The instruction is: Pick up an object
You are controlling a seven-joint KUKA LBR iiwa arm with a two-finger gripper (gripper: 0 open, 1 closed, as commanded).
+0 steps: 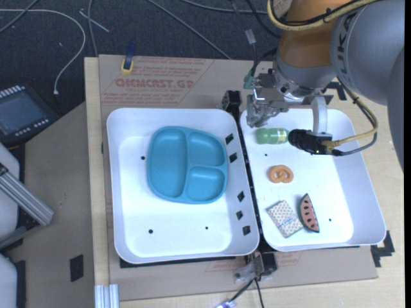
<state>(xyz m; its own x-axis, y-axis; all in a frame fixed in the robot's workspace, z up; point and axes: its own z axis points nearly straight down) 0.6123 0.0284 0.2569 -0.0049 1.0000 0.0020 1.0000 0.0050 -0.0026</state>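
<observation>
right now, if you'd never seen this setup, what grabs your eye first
The bright blue divided plate lying alone in the left bin stands out most. Next is the big grey and orange arm coming in at upper right, its gripper low over the right bin's far corner beside a small green bottle. Nearer in that bin lie a pretzel, a checkered packet and a watermelon slice.

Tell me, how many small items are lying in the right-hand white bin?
4: a green bottle at the far end under the gripper, a tan pretzel mid-bin, a patterned packet and a watermelon slice near the front. The arm may hide more.
</observation>
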